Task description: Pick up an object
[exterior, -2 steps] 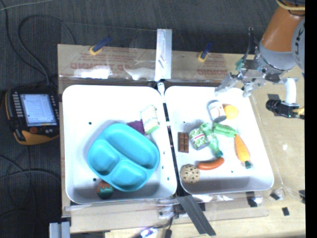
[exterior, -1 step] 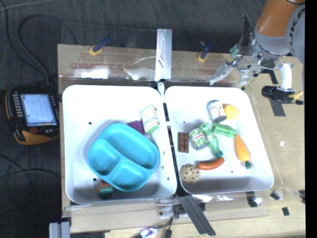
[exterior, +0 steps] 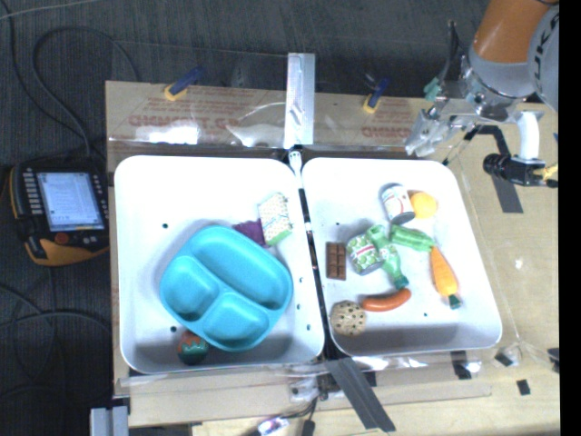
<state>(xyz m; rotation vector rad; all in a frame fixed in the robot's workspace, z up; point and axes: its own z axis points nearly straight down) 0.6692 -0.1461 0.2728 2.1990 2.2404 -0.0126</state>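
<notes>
Orange carrot (exterior: 442,274) lies in the right bin (exterior: 472,234), at the frame's right of centre, its long axis running nearly top to bottom, the green stub end pointing toward the lower edge. From the pincer (exterior: 436,133), which hangs at the upper right just above the bin's far rim, the carrot sits almost straight down the frame. Whether the pincer is spread or closed I cannot tell; nothing is visibly held. A grasp would likely want to close across the carrot's width. A small can (exterior: 394,202) lies between pincer and carrot.
</notes>
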